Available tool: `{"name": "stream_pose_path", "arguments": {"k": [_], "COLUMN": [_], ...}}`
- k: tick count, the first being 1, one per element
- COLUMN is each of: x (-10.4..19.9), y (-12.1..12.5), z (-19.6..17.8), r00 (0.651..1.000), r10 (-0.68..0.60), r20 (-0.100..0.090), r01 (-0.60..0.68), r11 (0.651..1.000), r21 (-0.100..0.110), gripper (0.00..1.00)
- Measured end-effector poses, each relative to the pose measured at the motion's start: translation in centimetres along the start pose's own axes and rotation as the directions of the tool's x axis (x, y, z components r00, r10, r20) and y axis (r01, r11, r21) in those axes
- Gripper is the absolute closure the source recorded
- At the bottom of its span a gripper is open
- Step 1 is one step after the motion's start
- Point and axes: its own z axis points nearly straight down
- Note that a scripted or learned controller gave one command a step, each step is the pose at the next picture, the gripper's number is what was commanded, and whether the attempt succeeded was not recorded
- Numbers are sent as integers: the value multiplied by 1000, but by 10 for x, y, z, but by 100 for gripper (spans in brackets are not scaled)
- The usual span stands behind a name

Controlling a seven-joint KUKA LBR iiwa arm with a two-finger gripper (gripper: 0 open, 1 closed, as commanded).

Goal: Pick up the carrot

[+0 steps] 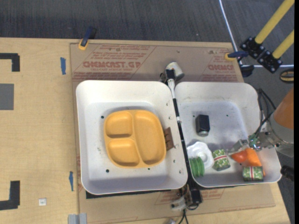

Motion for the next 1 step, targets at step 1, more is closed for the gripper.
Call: {"name": "stream_pose_path", "arguments": {"k": [1], "x": [48], "y": [2], "z": [-124], "r00": [981], "r10": [192], "r20": [24], "r01": [-192], "r11": [981], "r21": [3], "gripper": [100]}}
